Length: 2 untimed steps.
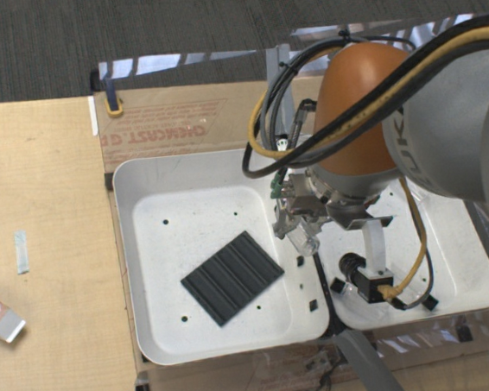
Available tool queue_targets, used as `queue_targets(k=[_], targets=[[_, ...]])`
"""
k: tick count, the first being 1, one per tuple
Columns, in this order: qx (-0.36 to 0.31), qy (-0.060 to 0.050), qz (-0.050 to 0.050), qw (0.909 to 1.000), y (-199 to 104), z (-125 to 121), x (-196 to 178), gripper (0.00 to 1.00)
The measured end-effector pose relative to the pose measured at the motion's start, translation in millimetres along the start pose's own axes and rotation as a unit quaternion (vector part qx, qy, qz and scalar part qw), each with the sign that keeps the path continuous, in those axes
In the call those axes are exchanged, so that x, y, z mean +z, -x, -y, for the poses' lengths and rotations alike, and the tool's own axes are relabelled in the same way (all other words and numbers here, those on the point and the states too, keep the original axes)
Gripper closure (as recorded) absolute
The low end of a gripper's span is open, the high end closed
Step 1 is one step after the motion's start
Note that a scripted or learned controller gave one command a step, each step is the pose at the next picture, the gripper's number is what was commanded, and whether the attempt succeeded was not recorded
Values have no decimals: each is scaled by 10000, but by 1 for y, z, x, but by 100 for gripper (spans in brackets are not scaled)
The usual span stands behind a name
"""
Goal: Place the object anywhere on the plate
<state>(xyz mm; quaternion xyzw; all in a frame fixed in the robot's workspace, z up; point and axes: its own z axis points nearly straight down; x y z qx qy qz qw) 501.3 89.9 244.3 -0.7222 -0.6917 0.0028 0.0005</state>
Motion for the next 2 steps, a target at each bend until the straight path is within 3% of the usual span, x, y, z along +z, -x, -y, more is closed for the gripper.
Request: queue_targets(k=[1, 2], targets=[[-1, 1, 0, 10000, 0, 0, 0, 0], [292, 9, 3, 9996, -85, -35, -37, 0]])
